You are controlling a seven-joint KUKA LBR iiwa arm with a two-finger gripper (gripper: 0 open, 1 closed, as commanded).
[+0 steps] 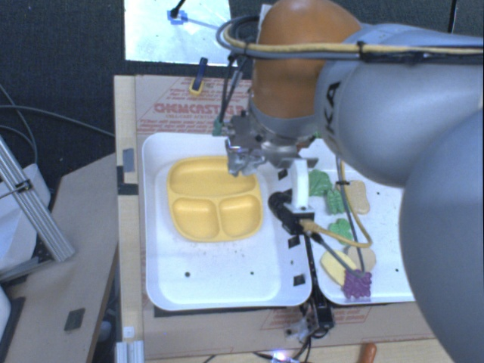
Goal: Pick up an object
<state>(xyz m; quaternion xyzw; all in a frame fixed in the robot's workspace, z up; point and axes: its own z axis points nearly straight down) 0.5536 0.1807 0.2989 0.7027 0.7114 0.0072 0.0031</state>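
Open white floor along the near and left sides of the left bin (pixel 227 293), around the yellow divided plate (pixel 214 200). Above the plate's far right corner, blocked by the gripper (pixel 240 161). Crowded in the right bin (pixel 393 290): green pieces (pixel 324 187), purple grape cluster (pixel 358 283), and cables (pixel 333 240) over the shared rim.

one fixed camera, high over the surface

my only view sits above the surface (pixel 91 203), tilted down at a slant across both white bins: the left bin (pixel 162 278) whole, the right bin (pixel 386 278) partly covered. the arm (pixel 408 119) enters from the frame's right, close under the lens, looming large.
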